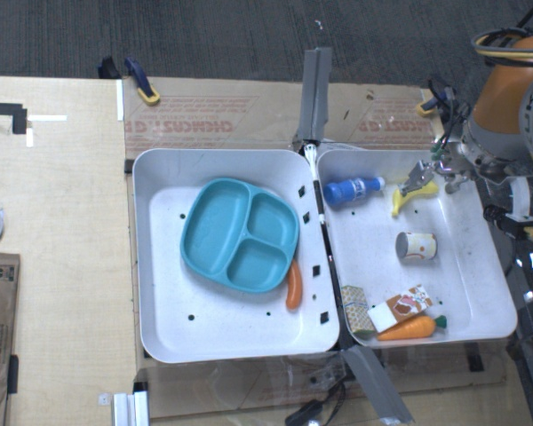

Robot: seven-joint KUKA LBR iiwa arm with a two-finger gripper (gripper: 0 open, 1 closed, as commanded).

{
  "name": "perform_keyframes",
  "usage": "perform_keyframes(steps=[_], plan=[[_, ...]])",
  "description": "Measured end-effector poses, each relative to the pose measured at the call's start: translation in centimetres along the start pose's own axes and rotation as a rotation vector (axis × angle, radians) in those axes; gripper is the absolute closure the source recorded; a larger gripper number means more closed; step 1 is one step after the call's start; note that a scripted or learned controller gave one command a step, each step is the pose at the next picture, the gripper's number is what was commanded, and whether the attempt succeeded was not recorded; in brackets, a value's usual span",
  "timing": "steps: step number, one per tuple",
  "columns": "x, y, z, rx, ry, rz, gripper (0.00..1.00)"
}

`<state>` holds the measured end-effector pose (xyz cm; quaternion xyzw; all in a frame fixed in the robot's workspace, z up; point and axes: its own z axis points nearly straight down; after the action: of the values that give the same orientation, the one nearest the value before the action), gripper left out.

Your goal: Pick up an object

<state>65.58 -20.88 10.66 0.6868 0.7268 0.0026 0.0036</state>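
The grey two-finger gripper (419, 180) hung over the curved yellow plastic banana (407, 197), seemingly mid-grasp. Whether its claw was open or closed I could not tell. Next it needed a firm close, then a lift.

a single fixed camera looks down on the bench (62, 193) from above, at a slant, facing toward the dark floor past the bench's far edge. it stands far enough off to take in both white bins whole: the left bin (151, 264) sits mid-frame, the right bin (489, 300) reaches almost to the right edge. the bench's near edge falls at the bottom of the frame. the arm (506, 96) comes in at the upper right.
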Motion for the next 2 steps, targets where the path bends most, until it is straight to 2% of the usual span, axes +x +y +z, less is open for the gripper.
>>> perform_keyframes(steps=[1, 2], plan=[[-0.4, -0.2, 0.3, -0.008, 0.008, 0.01, 0.0], [-0.7, -0.2, -0.7, -0.012, -0.002, 0.008, 1.0]])
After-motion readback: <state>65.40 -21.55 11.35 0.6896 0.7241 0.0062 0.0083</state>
